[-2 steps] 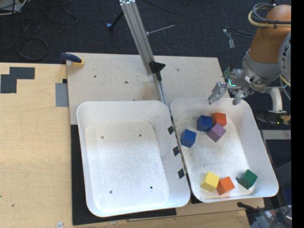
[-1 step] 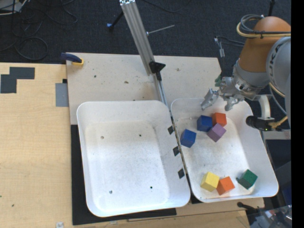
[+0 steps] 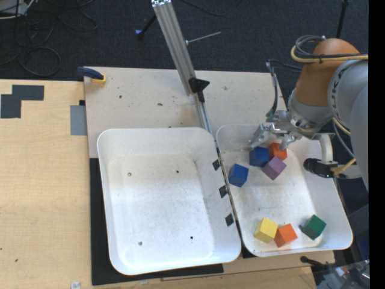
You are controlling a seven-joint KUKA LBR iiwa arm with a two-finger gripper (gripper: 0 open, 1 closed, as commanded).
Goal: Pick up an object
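Note:
My gripper [image 3: 274, 139] hangs over the far end of the right bin [image 3: 337, 221], open, with its grey fingers [image 3: 257, 139] spread apart. Just below it an orange block [image 3: 279, 152] lies on the bin floor, partly covered by the fingers, and I cannot see it gripped. A dark blue block [image 3: 259, 156] touches it on the left and a purple block [image 3: 274, 168] sits right in front. Another blue block [image 3: 238, 175] rests near the bin's left wall. At the near end lie a yellow block [image 3: 266, 229], an orange block [image 3: 286, 234] and a green block [image 3: 313, 226].
The left bin [image 3: 120, 155] stands beside the right one, with black clips [image 3: 223, 191] along their shared wall. A slanted aluminium bar [image 3: 177, 44] rises behind the bins. The arm's orange band [image 3: 319, 80] and grey links take up the right side.

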